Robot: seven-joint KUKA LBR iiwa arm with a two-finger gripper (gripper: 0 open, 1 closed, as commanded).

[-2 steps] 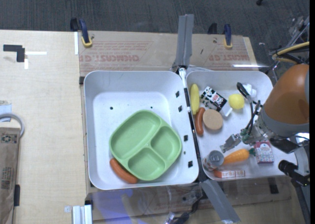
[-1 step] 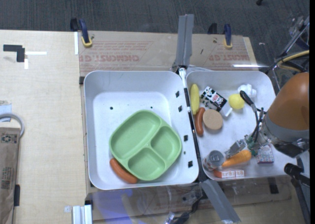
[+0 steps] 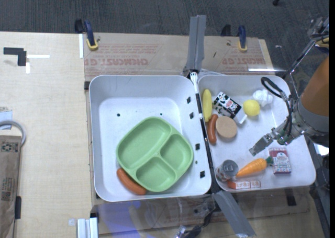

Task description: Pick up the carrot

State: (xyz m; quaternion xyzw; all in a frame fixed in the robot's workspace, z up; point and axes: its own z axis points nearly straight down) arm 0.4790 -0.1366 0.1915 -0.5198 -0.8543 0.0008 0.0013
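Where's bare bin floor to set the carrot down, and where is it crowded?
Bare: left bin floor behind the green tray; right bin's middle between wooden disc and gripper. Crowded: front edge around carrot, can, carton.

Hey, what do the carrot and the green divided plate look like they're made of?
The carrot looks like a molded plastic toy: even orange body, smooth surface, stiff green stub at one end. The green plate also seems plastic, with a matte pastel finish, rounded molded dividers and soft highlights along the rim. Neither can be confirmed by sight alone.
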